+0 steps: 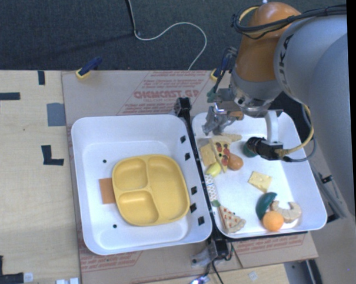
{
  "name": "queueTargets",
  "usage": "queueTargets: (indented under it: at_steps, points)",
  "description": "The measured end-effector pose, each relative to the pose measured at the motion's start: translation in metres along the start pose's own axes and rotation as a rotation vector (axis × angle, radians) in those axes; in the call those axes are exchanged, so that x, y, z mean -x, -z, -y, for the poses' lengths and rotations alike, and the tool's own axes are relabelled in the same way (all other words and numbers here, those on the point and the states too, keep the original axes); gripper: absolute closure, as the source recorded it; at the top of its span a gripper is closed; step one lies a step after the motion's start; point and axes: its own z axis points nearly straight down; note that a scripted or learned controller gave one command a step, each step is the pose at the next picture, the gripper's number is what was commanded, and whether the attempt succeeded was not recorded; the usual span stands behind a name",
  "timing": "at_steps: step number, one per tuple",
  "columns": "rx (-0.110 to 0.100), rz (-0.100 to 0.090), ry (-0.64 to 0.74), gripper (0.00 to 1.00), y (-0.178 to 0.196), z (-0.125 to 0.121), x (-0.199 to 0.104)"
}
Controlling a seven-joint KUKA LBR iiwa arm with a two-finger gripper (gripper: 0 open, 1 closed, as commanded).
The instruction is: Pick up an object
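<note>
Positioned over the far left corner of the right shallow white bin [295, 127], the metal two-finger gripper [214, 124] hangs from the grey arm with its orange band [261, 32]. Whether it is open or closed cannot be told, and no object is seen held.

Just below the gripper lie a yellow toy pizza slice with red dots [218, 151] and a small brown rounded toy [235, 162]. Nearer the middle sits a pale yellow cheese wedge [260, 180]. At the near end rest a second pizza slice [231, 219], an orange ball-shaped fruit [273, 221], a dark green toy piece [264, 203] and a tan mushroom-like toy [290, 210].

Beside it, the left white bin [91, 171] holds a yellow three-compartment plastic plate [150, 188], with a flat brown rectangular piece [106, 190] touching its left edge.
</note>
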Motion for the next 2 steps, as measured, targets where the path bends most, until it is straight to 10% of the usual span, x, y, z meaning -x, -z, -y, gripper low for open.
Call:
queueTargets:
  at_steps: [2]
  points:
    - [-0.001, 0.001, 0.001, 1.0, -0.009, -0.001, -0.007]
